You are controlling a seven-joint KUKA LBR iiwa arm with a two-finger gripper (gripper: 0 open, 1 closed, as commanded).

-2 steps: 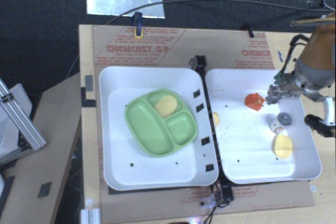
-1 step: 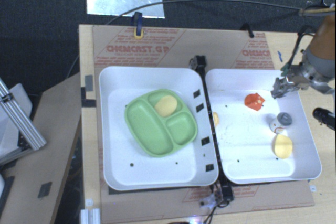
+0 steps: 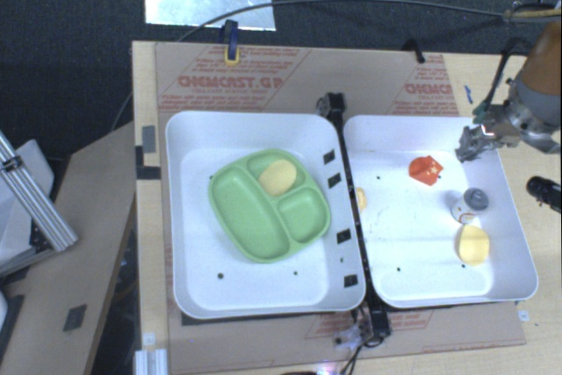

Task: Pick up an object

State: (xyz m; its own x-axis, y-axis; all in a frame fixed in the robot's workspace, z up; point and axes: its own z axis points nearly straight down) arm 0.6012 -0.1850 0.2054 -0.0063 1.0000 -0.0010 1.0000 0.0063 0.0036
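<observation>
The arm comes in from the right of the camera view, and its hand point(image 3: 474, 140) hangs over the upper right corner of the right bin point(image 3: 386, 132), near the far rim. The hand is small and dark against the white floor, and I cannot tell whether it is released or clenched; nothing shows between its tips, so I judge that it carries nothing.

The nearest candidate is the red object point(image 3: 426, 169), lying on the bin floor just to the left of the hand and a little toward the front. It looks squat and lumpy with no clear long axis, so the approach angle probably matters little. That short offset, leftward and slightly forward, is what the coming move turns on: the hand would have to shift that way and then descend.

Further toward the front of the same bin lie a small grey round piece point(image 3: 475, 198) and, beyond it, a pale yellow object point(image 3: 473, 245), both well apart from the hand. In the left bin point(image 3: 198, 189) sits a green divided tray point(image 3: 255, 224) with another yellow piece point(image 3: 279, 177) in its upper compartment, far across the counter point(image 3: 369, 75) from the hand
</observation>
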